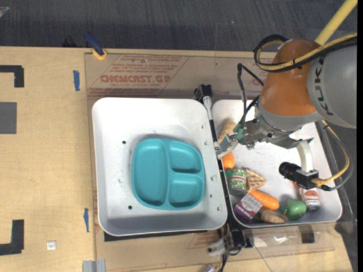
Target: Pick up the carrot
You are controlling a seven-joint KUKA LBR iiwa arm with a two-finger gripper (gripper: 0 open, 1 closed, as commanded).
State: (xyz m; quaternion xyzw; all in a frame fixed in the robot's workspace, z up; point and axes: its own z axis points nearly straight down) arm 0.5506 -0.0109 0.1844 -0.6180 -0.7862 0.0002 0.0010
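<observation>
a: what's on the counter point(45, 152), l to r?
b: 2 shallow white bins. left bin point(113, 118) has 1 teal plate point(168, 173), smooth plastic w/ 3 compartments, rounded corners. right bin point(329, 200) has the small stuff.
a: count it?
b: 1 carrot point(264, 199), orange, tapered, lying near the bin's front. 1 small orange round thing point(228, 162) by the left wall. 1 green round fruit point(295, 209), 1 purple piece point(246, 209), 1 printed packet point(239, 180), 1 small can point(311, 199). the rest of the pile is too jumbled to count.
a: arm?
b: grey w/ orange band, in from the right, wrist bent down over the right bin's back half. claw point(231, 140) near the left wall, well back from the carrot.
a: claw wide or narrow?
b: can't tell, too small and cluttered.
</observation>
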